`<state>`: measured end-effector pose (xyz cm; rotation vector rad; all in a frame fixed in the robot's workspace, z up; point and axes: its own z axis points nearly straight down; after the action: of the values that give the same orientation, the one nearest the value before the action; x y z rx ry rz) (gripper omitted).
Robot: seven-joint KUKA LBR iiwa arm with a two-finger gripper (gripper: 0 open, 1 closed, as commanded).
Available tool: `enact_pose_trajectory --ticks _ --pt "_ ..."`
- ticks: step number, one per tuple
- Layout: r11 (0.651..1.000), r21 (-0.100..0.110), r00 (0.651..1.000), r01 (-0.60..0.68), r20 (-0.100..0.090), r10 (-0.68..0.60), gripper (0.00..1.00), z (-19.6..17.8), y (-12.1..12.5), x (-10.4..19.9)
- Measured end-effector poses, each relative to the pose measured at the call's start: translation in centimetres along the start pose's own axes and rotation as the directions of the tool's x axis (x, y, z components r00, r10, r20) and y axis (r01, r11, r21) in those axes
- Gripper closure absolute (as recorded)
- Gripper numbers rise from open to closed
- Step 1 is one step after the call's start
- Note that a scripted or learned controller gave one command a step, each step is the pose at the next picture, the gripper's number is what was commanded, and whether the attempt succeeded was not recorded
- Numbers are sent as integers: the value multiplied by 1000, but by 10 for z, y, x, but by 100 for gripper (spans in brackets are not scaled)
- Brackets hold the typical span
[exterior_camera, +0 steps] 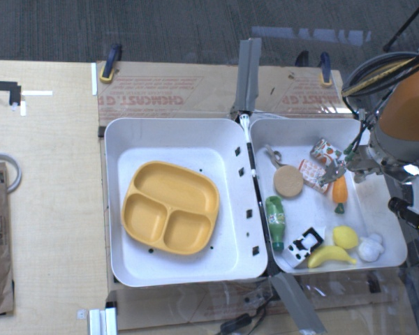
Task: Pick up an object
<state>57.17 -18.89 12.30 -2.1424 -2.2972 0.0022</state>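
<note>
Pale wooden bench (42, 187), dark carpet (160, 12) behind. Gripper (356, 160) over right bin (398, 246), beside carrot (340, 189); finger state cannot be told.

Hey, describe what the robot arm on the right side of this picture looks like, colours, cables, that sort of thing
The arm is rounded and bulky, with a broad orange band over a grey casing. Black cables with a yellowish strand loop in an arc above it, and a thin dark line runs up toward the corner. Below, the wrist narrows into grey and black metal hardware ending in the gripper over the right white bin.
</note>
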Motion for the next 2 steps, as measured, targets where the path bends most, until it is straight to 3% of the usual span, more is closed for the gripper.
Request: enact_pose_trajectory --ticks 1,2 --pt "998 -2 998 -61 2 61 0 -52 -4 -34" --pt "975 -2 975 223 1 -223 0 31 -7 -20"
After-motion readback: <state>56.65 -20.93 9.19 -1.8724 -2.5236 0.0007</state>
